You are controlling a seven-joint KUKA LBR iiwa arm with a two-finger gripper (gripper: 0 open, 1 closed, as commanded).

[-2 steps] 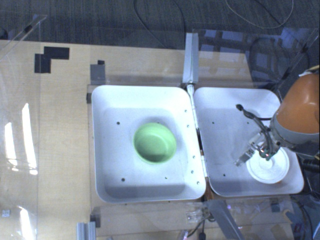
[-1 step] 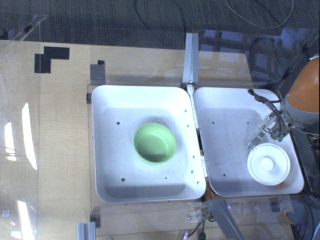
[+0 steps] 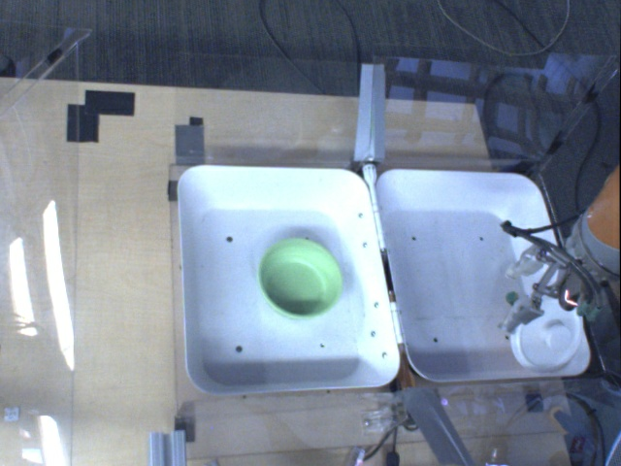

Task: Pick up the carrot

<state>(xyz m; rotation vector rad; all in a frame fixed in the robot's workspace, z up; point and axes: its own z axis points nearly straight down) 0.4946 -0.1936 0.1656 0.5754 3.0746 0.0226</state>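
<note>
Carrot: can't place it with confidence. The only candidate is a tiny reddish-orange fleck point(image 3: 571, 300) sitting at the right edge of the right bin point(image 3: 456, 260). It's lying tight against the gripper point(image 3: 519, 301) hardware and just above a round white cup point(image 3: 546, 344). It's reading too small and blurred to call it a carrot rather than a light or a fitting. Shape, pose, orientation and contact with the bin floor: can't tell. Nothing orange is showing between the jaws.
</note>
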